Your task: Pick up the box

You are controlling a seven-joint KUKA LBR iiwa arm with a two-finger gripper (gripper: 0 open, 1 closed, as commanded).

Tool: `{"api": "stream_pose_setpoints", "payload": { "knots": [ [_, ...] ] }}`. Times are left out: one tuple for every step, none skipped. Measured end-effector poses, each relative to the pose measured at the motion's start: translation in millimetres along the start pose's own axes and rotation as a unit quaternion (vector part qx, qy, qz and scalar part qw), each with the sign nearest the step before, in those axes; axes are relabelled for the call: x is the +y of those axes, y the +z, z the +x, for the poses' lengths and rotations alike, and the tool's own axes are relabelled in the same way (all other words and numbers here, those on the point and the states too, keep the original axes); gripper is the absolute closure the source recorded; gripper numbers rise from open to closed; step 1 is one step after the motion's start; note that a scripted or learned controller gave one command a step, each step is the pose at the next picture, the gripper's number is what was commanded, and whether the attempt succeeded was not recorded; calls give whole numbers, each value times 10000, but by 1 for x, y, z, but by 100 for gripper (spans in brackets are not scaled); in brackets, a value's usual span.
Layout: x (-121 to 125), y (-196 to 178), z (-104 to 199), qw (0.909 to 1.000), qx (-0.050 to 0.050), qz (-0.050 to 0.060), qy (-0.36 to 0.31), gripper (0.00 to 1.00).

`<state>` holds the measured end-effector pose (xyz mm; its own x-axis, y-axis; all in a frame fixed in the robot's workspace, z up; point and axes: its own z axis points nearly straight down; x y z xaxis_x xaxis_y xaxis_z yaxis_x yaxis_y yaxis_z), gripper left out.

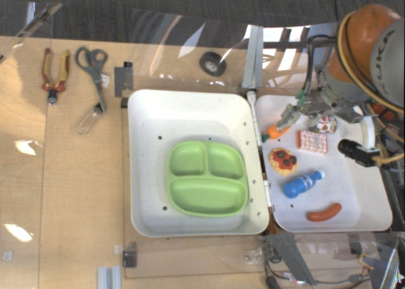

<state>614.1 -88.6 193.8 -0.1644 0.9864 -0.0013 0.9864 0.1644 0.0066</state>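
The box [313,142] is small, white with red print, and lies flat in the right bin [373,218] near its back. My gripper [311,112] hangs just behind and above the box, at the bin's back edge, under the grey arm with the orange band [364,35]. A small red and white piece [326,124] shows right under the gripper, close to the box's far side. Whether that piece is part of the box or is held is unclear.
The right bin also holds an orange carrot [273,132], a toy pizza [283,161], a blue bottle [302,183] and a red sausage [324,212]. A green divided plate [207,177] lies in the left bin [145,155]. Pliers [53,74], scissors [95,73] and a tape roll [213,62] lie on the bench.
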Motion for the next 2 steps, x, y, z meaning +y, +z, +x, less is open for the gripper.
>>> {"api": "stream_pose_setpoints", "payload": {
  "knots": [
    [-1, 90, -33, 9999, -29, -82, 146, 0],
    [11, 95, -54, 9999, -35, -110, 87, 0]
  ]
}}
